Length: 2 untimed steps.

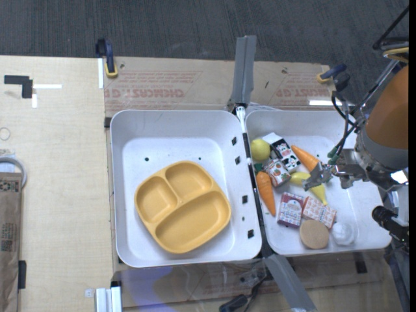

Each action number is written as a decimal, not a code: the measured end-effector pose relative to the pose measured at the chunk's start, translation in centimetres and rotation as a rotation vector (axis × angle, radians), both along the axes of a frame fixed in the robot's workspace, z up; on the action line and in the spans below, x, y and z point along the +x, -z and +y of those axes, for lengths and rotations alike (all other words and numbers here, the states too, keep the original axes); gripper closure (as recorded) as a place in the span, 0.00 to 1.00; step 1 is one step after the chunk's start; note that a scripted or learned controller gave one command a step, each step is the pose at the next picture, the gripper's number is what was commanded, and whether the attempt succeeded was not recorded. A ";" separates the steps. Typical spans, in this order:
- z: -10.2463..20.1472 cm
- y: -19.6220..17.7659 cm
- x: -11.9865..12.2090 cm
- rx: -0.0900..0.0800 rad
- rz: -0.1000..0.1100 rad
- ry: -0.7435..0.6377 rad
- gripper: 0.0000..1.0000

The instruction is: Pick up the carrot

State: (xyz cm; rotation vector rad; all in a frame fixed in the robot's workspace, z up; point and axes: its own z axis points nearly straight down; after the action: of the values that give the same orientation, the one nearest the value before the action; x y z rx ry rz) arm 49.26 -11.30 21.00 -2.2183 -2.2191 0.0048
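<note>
Two orange carrot-like pieces lie in the right bin (364,236). One long carrot (266,192) rests along the bin's left wall, pointing toward the front. A shorter orange carrot (303,155) lies slanted near the middle, just up-left of my gripper (320,176). The gripper hangs low over the pile, beside a yellow wedge (318,193) and a small yellow piece (299,177). I see nothing clearly lifted by it.
Around the carrots are a yellow lemon (260,149), small printed cartons (281,151), two red packets (291,211), a round tan cookie (314,234) and a white lump (342,233). The left bin (130,142) holds a yellow divided plate (182,206).
</note>
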 end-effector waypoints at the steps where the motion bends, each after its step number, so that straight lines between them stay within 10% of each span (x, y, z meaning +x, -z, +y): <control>1: -9.3 0.4 6.1 -0.001 -0.003 -0.005 0.00; 2: -6.7 10.2 9.3 -0.001 -0.007 -0.135 0.00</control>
State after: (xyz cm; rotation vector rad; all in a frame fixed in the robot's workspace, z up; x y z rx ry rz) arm 58.54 -18.02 10.81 -2.0673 -2.3680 -0.0011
